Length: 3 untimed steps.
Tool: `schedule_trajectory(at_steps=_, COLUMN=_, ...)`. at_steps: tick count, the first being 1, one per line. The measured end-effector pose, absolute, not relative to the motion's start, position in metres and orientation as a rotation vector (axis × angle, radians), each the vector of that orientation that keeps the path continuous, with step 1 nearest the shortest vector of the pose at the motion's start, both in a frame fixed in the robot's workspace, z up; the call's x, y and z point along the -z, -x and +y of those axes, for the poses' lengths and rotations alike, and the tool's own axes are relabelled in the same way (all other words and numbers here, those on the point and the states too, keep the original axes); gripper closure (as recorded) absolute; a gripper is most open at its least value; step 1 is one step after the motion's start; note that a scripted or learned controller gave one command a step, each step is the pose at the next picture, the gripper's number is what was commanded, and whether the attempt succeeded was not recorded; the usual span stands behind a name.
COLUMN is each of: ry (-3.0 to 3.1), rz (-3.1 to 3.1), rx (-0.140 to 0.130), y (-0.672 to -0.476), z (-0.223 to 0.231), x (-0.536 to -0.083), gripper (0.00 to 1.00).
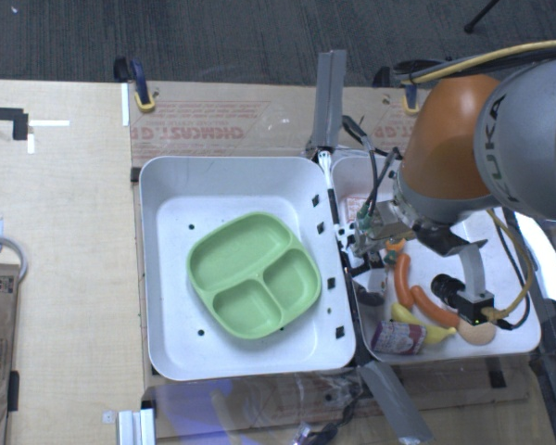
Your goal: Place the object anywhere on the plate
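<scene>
Carrots (417,295), two orange ones, lie in the right bin (528,336) just below the hand (375,235), which hangs near that bin's left wall; whether its fingers are apart or together cannot be told. Their long axes run from upper left to lower right. Beside them sit a banana (415,317) and a purple packet (398,337). A green three-compartment plate (253,274) rests in the left bin (167,248) on the pale wooden bench (56,202).
</scene>
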State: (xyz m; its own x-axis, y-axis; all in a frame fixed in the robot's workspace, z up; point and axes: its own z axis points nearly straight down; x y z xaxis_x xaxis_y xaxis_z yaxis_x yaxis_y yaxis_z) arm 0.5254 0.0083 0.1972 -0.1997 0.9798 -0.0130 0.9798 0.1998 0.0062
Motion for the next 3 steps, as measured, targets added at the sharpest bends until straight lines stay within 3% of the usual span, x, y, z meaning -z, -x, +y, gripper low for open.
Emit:
schedule_trajectory(at_steps=1, ry=-1.869, rz=2.527, rx=0.003, y=-0.491, z=0.058, x=-0.191, gripper=1.00)
schedule_trajectory(at_steps=2, ry=-1.644, rz=2.678, rx=0.004, y=-0.521, z=0.112, x=-0.230, gripper=1.00)
schedule_trajectory(at_steps=3, ry=-1.524, rz=2.749, rx=0.005, y=-0.494, z=0.148, x=-0.166, gripper=1.00)
